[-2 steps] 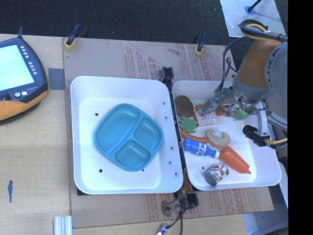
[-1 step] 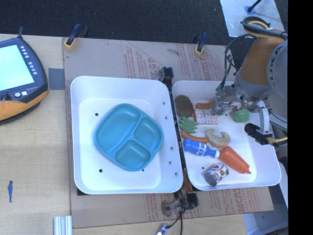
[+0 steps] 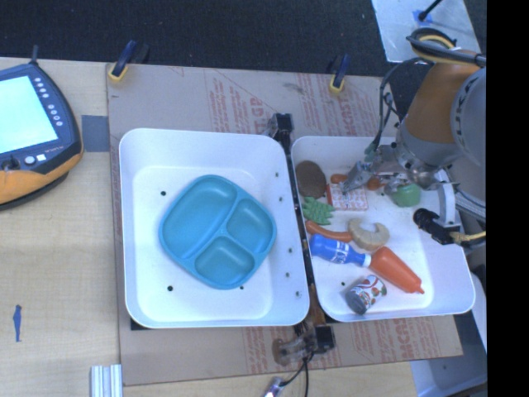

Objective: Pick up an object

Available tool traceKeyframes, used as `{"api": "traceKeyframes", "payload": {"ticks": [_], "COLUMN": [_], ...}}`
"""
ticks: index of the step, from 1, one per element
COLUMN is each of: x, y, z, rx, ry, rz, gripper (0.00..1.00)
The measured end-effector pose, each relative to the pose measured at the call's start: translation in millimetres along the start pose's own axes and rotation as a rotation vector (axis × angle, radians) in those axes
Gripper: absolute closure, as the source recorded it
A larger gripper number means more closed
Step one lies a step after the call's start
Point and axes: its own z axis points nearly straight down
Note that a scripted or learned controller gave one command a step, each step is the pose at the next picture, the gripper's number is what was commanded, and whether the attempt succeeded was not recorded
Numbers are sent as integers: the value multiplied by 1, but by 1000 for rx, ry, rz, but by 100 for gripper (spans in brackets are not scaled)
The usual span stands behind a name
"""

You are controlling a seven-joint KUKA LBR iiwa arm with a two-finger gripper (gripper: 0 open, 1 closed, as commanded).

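The right bin (image 3: 450, 300) holds several small objects: a brown oval piece (image 3: 311, 178), a green leafy toy (image 3: 317, 212), a red and white packet (image 3: 339, 195), a beige curved piece (image 3: 369, 235), a blue tube (image 3: 339, 252), an orange carrot (image 3: 397, 271), a small can (image 3: 363, 294) and a green round object (image 3: 406, 194). My gripper (image 3: 364, 176) hangs low over the bin's far side, just above the packet and left of the green object. Nothing shows between its fingers.
The left bin (image 3: 136, 222) carries a blue divided plate (image 3: 218, 231). A tablet-like pendant with an orange rim (image 3: 33, 131) lies at the far left of the bench. Clamps (image 3: 122, 61) sit on the board's far edge. The arm's grey body (image 3: 446, 114) overhangs the right bin's far corner.
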Motion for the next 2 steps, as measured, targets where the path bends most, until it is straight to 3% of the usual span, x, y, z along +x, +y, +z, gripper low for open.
{"api": "traceKeyframes", "payload": {"ticks": [1, 2], "x": [-1, -1], "y": [0, 0], "z": [-10, -10], "rx": [0, 0], "ry": [0, 0], "rz": [0, 0], "gripper": [100, 0]}}
